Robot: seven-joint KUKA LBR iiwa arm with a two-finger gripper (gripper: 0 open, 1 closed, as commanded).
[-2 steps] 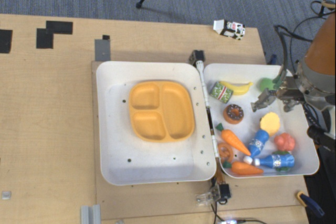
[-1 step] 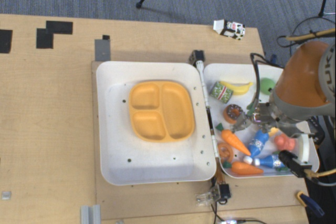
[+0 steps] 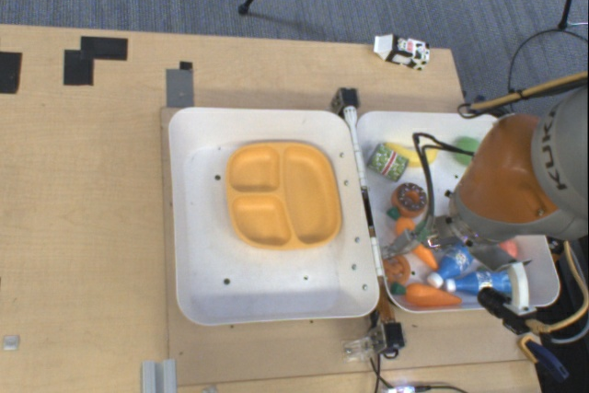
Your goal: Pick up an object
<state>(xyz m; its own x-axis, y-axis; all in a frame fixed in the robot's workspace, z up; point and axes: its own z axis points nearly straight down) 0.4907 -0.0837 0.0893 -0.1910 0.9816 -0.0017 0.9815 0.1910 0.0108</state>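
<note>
Gripper (image 3: 414, 239) is lowered among clutter in the right bin (image 3: 550, 285); finger opening and any hold cannot be told. Smooth orange carrot shapes (image 3: 431, 294), a green-labelled can (image 3: 387, 161) and a blue-white tube (image 3: 479, 281) are seen there. Glossy yellow three-compartment tray (image 3: 281, 194) sits in the left bin (image 3: 198, 225). Label text is unreadable.

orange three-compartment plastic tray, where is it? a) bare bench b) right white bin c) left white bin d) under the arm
c: the orange three-compartment plastic tray lies flat in the middle of the left white bin, apart from the clutter of small items in the right white bin.
</note>
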